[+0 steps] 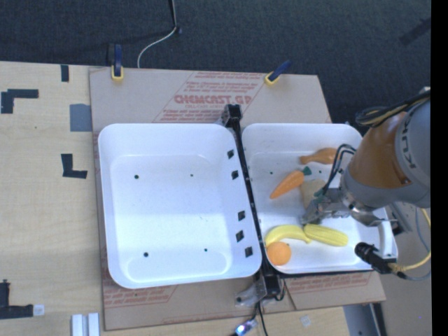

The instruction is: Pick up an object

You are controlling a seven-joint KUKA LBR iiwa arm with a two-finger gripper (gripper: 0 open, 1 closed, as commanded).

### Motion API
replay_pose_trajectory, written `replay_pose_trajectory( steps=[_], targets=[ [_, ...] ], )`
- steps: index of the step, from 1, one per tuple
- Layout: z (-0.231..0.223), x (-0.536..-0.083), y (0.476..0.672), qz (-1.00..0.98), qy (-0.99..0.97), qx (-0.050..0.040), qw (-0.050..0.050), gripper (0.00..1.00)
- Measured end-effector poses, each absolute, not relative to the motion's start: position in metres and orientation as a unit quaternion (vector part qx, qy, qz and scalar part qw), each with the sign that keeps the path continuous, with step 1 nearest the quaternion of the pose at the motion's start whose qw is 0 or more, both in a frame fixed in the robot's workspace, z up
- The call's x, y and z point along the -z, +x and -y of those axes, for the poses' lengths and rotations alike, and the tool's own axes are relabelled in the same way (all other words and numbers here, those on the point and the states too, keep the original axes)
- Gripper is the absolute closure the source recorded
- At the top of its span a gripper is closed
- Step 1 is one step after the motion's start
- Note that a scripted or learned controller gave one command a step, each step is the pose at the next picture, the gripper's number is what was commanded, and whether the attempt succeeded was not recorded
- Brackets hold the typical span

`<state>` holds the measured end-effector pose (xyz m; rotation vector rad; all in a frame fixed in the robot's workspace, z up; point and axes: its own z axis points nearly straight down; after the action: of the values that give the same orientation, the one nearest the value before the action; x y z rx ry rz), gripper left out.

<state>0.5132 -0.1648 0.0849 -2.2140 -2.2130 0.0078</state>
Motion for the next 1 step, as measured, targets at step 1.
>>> replay_pose_trajectory(
  steps=[1],
  targets=[
    [0.1352,-0.1984,0.6056,0.710,-0.704,0.0047,-0.007,1.00]
  ],
)
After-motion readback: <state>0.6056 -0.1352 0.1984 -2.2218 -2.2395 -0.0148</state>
